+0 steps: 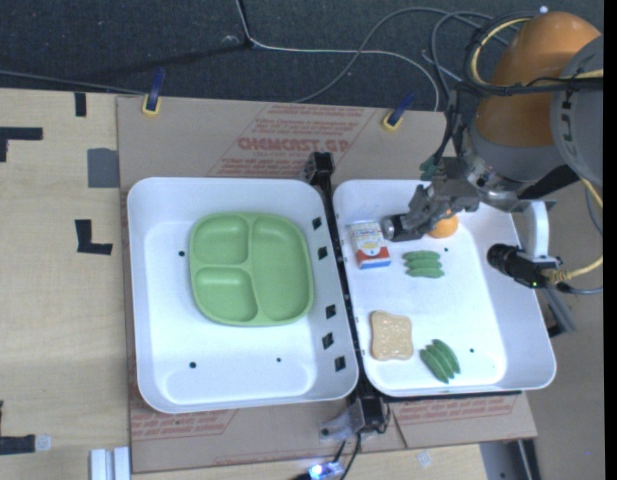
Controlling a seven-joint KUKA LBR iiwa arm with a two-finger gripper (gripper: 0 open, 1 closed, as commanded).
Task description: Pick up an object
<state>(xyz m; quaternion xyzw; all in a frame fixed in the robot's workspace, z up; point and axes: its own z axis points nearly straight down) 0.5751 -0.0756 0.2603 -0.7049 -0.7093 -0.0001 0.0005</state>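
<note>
My gripper (pixel 413 220) sits low over the upper part of the right bin (pixel 508 340), right of frame centre; arm comes in from the upper right. Whether it is open or shut, or has hold of anything, cannot tell from this angle.

Right bin contents:
- small carton (pixel 369 244), white with red and blue, just left of my gripper tip, near the bin's left wall
- orange item (pixel 444 227), partly hidden behind my wrist, just right of the gripper
- upper green pod (pixel 423 263), just below the gripper, apart from the carton
- toast slice (pixel 391 336), lower middle of the bin
- lower green pod (pixel 440 359), just right of the toast, angled

Left bin (pixel 158 298): green divided plate (pixel 252 269) lying flat at its centre, three compartments.

Both bins rest on a cardboard sheet (pixel 278 140).
</note>
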